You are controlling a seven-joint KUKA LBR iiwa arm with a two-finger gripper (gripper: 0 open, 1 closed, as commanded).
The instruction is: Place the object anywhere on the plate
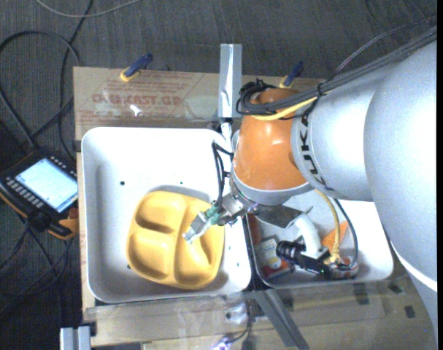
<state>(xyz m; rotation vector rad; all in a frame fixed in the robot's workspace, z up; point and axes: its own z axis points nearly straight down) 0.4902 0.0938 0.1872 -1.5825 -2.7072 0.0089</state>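
Placement looks to us like the step in hand. We see the pincer (201, 226) at the centre of the frame, reaching leftward from under the arm's orange wrist band (268, 152), and it hangs over the right edge of the yellow moulded plastic plate with three compartments (166, 243). That plate lies in the left shallow white bin (104, 159), toward the lower middle of the frame. Between the fingertips we make out a small pale green-and-white object (206, 221), so we judge the pincer closed on it, though the piece is tiny and its shape is unclear to us. It sits above the plate's right-hand compartment, near the rim; whether it touches the plate we cannot tell.

Next, we judge, the move calls for a short descent so the object rests on the yellow surface, then a release and a straight lift away. Being so close to the rim, a slight shift toward the left of the frame would lower the chance of it rolling into the bin. The right white bin (382, 265) holds assorted items under the arm.
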